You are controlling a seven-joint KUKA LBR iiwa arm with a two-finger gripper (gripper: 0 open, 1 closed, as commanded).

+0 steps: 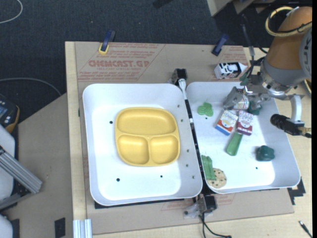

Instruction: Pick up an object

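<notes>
Arm hovering over the right bin, approaching the small cartons.

The grey two-finger gripper (241, 99) is hanging low over the upper part of the right shallow white bin (283, 175), just above two small red-and-white cartons (235, 122) lying side by side; whether it is clenched or released I cannot tell. A green cylindrical stick (234, 144) is lying just below the cartons, a dark green lump (265, 153) nearer the right wall, a light green leafy piece (205, 109) towards the left wall. The yellow three-compartment plastic tray (147, 135) is sitting in the left bin. This looks like the approach step, with nothing lifted yet; next, the arm needs to settle squarely over one carton and close on it.
</notes>
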